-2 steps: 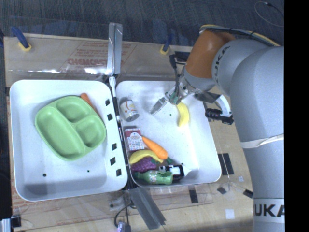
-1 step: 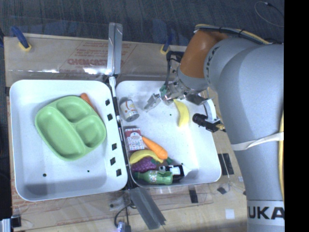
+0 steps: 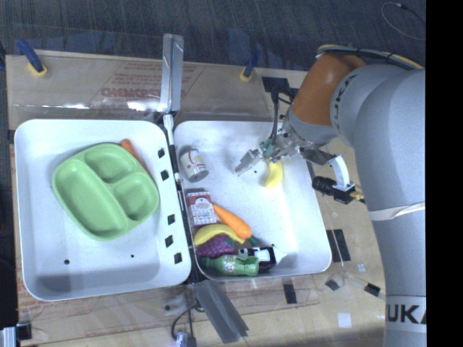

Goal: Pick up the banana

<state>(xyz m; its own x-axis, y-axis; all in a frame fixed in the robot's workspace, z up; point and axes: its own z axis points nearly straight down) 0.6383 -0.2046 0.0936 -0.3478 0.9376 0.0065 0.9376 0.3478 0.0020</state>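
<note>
Fingers (image 3: 262, 155) low in the right bin (image 3: 304, 223), spread apart at a slant, one grey tip reaching left toward the bin's middle, the other close by the banana (image 3: 273, 174). Nothing seen between them; whether a tip touches the fruit, too small to tell. Banana just below and right of the tips, lying on the bin floor, well apart from the crowd at the near wall, so likely the easiest thing here to come at from above. Wrist bent over the bin's far right corner, orange band (image 3: 318, 85) above, grey arm (image 3: 383, 165) filling the right side: a reach from the right, angled down, probably to bring the tips astride the fruit.

Elsewhere in the same bin: a small can (image 3: 192, 163) near the left wall, a red box (image 3: 200, 207) below it, a carrot (image 3: 233, 221), a second yellow fruit (image 3: 215, 234), purple grapes (image 3: 217, 247) and a green bottle (image 3: 233, 266) heaped against the near edge. Crowded there, hence awkward for any grasp.

Left bin (image 3: 36, 266) carrying a green divided plate (image 3: 107, 189), a second carrot (image 3: 130, 149) tucked behind its far rim. Both bins side by side on the counter (image 3: 87, 82).
</note>
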